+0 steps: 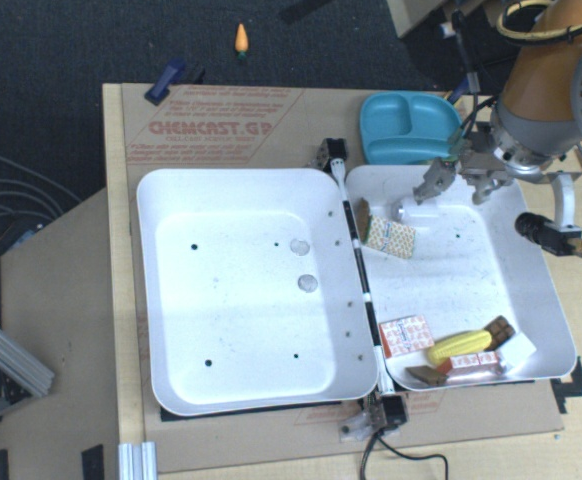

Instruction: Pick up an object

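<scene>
two shallow white plastic bins sit side by side on a pale board with red lettering: the left bin fills the centre of the frame, the right bin lies at centre right, and their rims meet along a dark hinge strip.

grey arm with orange band enters from the upper right corner. its two-finger gripper hangs over the upper edge of the right bin; the fingers are spread apart, with nothing between them.

right bin contents:
- small patterned square packet, tilted, upper left part of the bin, just beside the hinge strip and below left of the gripper, apart from it.
- red-and-white printed card, lower left corner.
- yellow cylindrical tube, lying on its side near the bottom edge, just right of the card.
- brown bar-shaped piece, at the tube's right end, touching or nearly so; cannot tell which.
- red-and-white wrapped bar, just below the tube.

left bin: two small greyish round discs near its right side, one above the other.

a teal compartment tray rests on the board above the right bin, just left of the gripper. a small blue object lies at the board's upper left corner; a small orange object on the dark floor above it.
</scene>
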`<state>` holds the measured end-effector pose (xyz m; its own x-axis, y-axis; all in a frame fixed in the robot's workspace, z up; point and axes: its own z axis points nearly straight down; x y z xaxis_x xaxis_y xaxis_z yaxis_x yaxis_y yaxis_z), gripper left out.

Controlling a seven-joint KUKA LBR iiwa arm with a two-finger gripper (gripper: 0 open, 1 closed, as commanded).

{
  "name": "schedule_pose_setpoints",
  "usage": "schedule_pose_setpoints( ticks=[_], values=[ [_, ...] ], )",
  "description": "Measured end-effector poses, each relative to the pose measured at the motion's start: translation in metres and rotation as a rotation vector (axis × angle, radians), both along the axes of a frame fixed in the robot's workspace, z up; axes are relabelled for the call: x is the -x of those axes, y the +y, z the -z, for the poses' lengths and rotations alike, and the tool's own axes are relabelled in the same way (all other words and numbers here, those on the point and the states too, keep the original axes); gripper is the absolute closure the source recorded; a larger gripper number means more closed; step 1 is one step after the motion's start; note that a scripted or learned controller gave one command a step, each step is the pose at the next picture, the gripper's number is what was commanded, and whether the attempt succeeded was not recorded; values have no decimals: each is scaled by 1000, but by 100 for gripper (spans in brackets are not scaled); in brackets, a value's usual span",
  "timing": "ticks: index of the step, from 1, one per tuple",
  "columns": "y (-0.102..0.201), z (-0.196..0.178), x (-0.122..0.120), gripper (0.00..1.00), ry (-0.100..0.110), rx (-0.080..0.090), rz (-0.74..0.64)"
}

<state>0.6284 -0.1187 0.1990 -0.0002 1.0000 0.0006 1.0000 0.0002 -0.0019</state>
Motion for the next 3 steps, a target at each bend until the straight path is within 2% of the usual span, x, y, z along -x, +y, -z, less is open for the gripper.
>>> schedule_pose_setpoints(
  ticks=[1, 2, 3],
  values=[
    [45, -16, 82, 0, 1, -1, -1],
    [87, -13, 141, 0, 2, -1, 0],
    [82, -30, 149, 0, -2, 1, 1]
  ],
)
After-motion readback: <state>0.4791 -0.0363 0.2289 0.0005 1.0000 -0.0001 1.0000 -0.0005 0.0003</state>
